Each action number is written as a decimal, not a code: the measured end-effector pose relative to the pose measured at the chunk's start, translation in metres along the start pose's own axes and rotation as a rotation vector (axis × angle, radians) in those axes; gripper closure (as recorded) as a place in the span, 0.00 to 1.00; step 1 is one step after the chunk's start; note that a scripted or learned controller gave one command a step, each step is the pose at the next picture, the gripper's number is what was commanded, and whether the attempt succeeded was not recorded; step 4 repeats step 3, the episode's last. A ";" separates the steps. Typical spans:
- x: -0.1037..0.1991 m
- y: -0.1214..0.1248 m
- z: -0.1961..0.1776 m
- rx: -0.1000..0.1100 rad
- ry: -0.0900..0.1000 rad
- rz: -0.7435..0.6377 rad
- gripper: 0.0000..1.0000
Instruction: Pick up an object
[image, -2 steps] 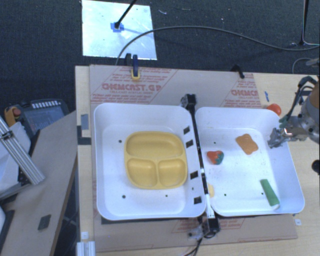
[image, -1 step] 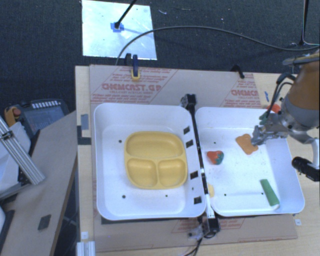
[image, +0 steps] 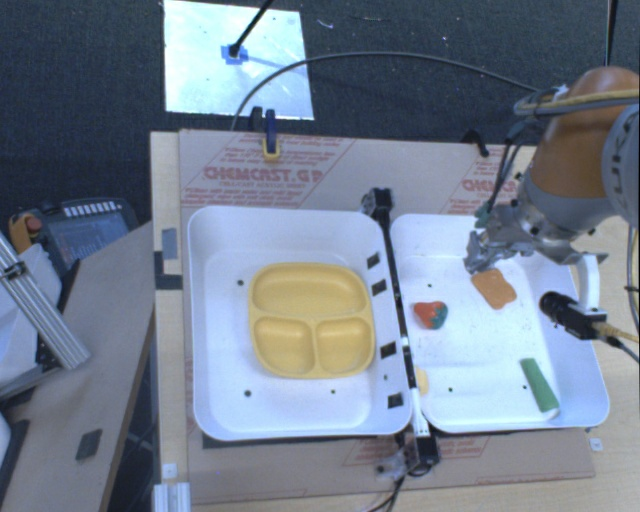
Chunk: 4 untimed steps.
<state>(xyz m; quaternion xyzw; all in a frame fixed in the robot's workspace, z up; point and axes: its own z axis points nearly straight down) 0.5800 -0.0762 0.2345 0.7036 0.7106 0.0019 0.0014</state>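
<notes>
The gripper (image: 484, 252) hangs by the orange piece (image: 494, 289) at the right, its grip unclear, and might push it away.

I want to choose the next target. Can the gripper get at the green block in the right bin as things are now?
Probably yes. The green block lies alone near the front right corner of the right bin, with nothing over it or touching it. The gripper is above the orange piece, in the same bin.

Yellow tray (image: 308, 320), white bins (image: 215, 300), orange piece (image: 494, 289), green block (image: 539, 385), perhaps red-green toy (image: 431, 314)
</notes>
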 end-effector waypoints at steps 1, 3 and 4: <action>0.055 0.019 -0.008 0.001 0.001 0.000 1.00; 0.165 0.051 0.005 0.002 0.001 0.001 1.00; 0.165 0.051 0.005 0.002 0.001 0.001 1.00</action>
